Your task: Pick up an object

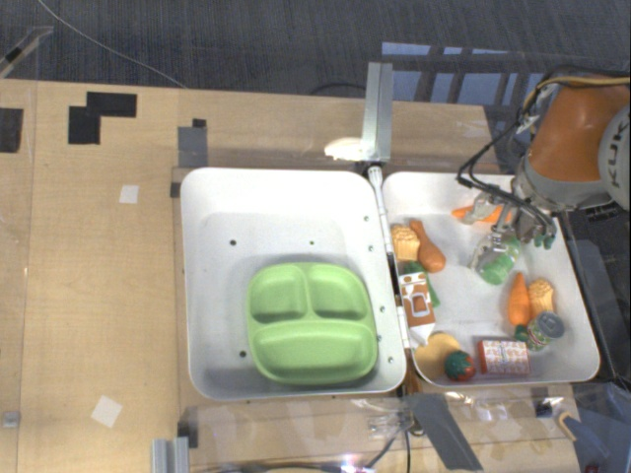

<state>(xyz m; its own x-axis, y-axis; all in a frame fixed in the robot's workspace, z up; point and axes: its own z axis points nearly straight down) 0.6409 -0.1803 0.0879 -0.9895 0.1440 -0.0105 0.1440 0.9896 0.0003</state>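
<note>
A dark grey carpeted floor [197, 18] runs across the top of the view, with a thin pale cable trailing over it at the upper left. Below it lies the light wooden bench [89, 294], marked with a few black squares near its upper left and small pale patches lower down. Two shallow white bins sit side by side on it, a metal upright post [378, 111] rising behind the seam between them.

The left bin [212, 215] carries a green divided plate [311, 321], lying flat toward the bin's near side.

The right bin [582, 353] is crowded. Along its left wall lie a tan and orange toy food piece [417, 244] and a small brown-and-white carton [417, 299]. At the near edge are a yellow round piece [441, 344], a red and green ball [458, 365], a red box [504, 356] and a small tin [543, 329]. An orange carrot [519, 301] and a tan bun-like piece [540, 294] lie just beside each other near the right wall.

The grey arm with its orange band [572, 136] reaches in from the right, its claw [513, 227] low over the upper part of the right bin. Directly under it sits a translucent green object [496, 262], touching or very near the claw; whether the claw is open, closed or gripping this object cannot be told. A small orange piece [463, 212] lies just to the claw's left.
</note>
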